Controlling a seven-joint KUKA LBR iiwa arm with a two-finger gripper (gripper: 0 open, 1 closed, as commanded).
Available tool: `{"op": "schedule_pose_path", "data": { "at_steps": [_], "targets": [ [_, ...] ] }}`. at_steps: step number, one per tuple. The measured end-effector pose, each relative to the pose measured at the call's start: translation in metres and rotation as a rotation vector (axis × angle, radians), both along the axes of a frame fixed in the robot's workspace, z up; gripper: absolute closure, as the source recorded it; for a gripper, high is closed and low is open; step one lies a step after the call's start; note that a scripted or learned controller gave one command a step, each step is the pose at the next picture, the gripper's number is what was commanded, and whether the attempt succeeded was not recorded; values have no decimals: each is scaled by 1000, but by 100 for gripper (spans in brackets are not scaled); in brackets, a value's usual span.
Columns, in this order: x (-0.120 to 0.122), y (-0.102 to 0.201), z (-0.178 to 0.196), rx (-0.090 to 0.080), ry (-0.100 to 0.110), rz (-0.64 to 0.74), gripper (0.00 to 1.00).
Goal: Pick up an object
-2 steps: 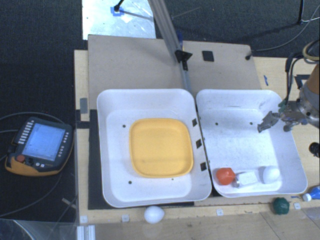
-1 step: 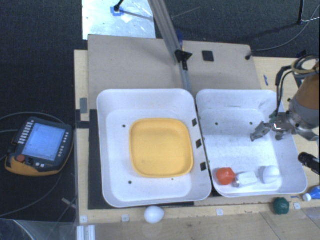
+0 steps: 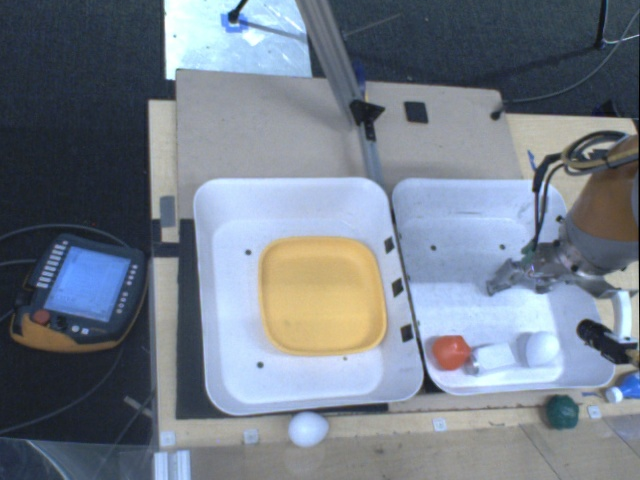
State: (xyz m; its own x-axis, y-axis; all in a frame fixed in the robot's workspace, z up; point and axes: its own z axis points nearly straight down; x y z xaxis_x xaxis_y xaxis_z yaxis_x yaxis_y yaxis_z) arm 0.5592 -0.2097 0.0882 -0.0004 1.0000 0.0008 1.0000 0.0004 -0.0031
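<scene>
Orange object (image 3: 449, 350) (perhaps rounded), right bin (image 3: 450, 218)

Dark carpeted floor (image 3: 80, 98) surrounding a pale wooden surface (image 3: 250, 118); a bright reflective floor panel (image 3: 210, 23) lies beyond it, with thin cables (image 3: 590, 53) trailing at upper right and a handheld control pendant (image 3: 80, 290) at left.

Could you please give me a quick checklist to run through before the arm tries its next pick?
1. Targets in reach: orange object, white block and white ball lie along the right bin's near wall: ok.
2. Pincer over a target: it hovers above bare bin floor, apart from all three: not ok.
3. Pincer opening: cannot tell.
4. Target spacing: block sits close between its neighbours: not ok.
5. Yellow plate in the left bin, out of the path: ok.
</scene>
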Motion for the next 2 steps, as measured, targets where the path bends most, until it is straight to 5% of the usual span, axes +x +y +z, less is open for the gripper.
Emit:
{"op": "schedule_pose_path", "data": {
  "at_steps": [1, 2],
  "targets": [
    [2, -1, 13, -2, -5, 0, 100],
    [4, 2, 56, -2, -6, 0, 100]
  ]
}}
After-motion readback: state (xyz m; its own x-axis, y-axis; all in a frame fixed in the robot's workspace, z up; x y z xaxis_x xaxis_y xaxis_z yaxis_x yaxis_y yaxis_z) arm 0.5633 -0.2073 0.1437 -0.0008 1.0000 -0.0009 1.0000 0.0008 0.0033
